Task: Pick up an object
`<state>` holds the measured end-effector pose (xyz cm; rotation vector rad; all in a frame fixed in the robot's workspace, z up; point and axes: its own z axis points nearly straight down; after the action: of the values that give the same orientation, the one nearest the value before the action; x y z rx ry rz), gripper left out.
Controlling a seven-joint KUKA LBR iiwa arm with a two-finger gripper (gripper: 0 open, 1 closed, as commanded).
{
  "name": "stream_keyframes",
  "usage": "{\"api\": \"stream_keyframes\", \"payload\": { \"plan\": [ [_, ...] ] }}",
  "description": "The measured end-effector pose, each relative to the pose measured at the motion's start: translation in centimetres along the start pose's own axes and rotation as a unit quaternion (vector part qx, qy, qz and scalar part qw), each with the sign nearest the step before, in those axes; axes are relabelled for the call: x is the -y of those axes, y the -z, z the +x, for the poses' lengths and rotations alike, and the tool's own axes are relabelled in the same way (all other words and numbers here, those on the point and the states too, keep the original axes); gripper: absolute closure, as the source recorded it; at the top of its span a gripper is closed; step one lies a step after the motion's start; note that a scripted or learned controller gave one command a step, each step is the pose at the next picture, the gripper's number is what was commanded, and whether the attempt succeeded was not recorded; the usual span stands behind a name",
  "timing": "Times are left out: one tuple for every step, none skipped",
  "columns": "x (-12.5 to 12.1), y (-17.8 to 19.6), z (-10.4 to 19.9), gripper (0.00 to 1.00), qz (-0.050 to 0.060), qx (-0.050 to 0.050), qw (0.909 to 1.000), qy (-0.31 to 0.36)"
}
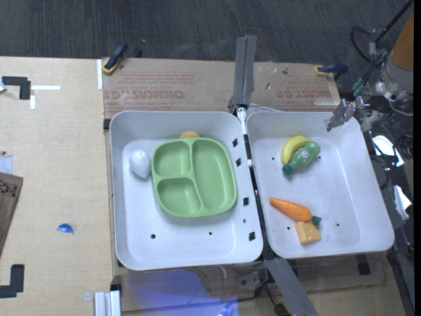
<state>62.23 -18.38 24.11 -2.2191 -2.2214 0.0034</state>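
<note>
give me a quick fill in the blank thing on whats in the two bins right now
1. The green divided tray lies in the ____ bin as the camera sees it.
2. The tray has ____ compartments.
3. The orange carrot lies in the same bin as the banana, with the carrot ____ to the camera.
4. The white ball rests against the tray's ____ side in the picture.

Missing words: left; three; nearer; left

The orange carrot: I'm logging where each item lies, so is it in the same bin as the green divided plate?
No. The orange plastic carrot lies in the right white bin, while the green three-compartment plate sits in the left white bin.
</note>
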Motion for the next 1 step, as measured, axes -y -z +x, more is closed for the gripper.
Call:
{"api": "stream_keyframes", "payload": {
  "plan": [
    [0.38, -13.83, 5.80, 0.00, 0.000, 0.000, 0.9996, 0.029]
  ]
}}
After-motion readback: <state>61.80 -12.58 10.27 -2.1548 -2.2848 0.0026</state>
